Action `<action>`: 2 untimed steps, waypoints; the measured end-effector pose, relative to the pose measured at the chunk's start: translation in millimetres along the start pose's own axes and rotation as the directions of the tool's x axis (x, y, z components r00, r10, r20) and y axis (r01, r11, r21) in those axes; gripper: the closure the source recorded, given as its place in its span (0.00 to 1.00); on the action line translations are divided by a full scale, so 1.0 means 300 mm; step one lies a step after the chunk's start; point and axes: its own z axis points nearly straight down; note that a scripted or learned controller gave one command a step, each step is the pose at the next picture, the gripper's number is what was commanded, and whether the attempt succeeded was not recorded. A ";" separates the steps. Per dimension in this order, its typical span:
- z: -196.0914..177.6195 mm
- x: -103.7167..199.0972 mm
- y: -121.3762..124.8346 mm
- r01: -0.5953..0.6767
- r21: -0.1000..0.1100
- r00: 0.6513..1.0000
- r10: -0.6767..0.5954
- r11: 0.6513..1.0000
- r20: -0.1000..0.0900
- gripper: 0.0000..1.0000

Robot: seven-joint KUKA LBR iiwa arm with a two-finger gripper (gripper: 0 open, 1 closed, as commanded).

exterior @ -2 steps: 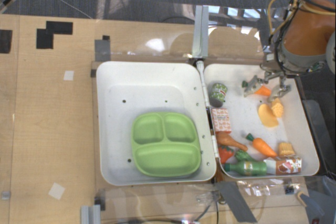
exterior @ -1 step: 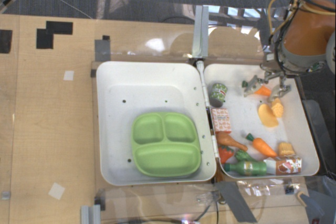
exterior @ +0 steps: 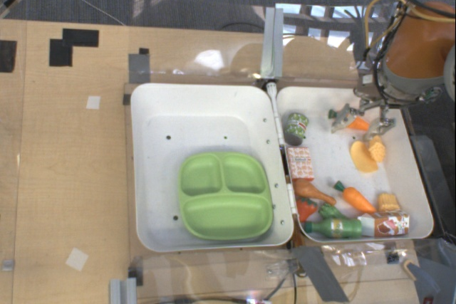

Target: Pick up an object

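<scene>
- Piled in the right bin [exterior: 420,174]: loose toy food, ready for picking, mostly along its near edge.
- Small orange piece [exterior: 358,124] near the far right corner of that bin, between the prongs of the end effector [exterior: 362,122].
- End effector spread wide around the piece, apparently not pinching it yet.
- Arm [exterior: 420,46] hanging over that same corner, wrist pointing down.
- Green plate [exterior: 225,194] alone in the left bin [exterior: 164,117], probably not the target.

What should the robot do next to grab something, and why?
Probably lift straight up a little. The gripper is low in the right bin with a small orange piece seemingly between its jaws, so a slight rise would show whether it really holds.
</scene>
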 end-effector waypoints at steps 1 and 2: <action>-0.048 0.002 -0.011 0.002 0.011 1.000 -0.002 1.000 -0.005 1.00; 0.016 0.011 0.142 0.379 -0.016 0.925 -0.379 0.925 -0.009 1.00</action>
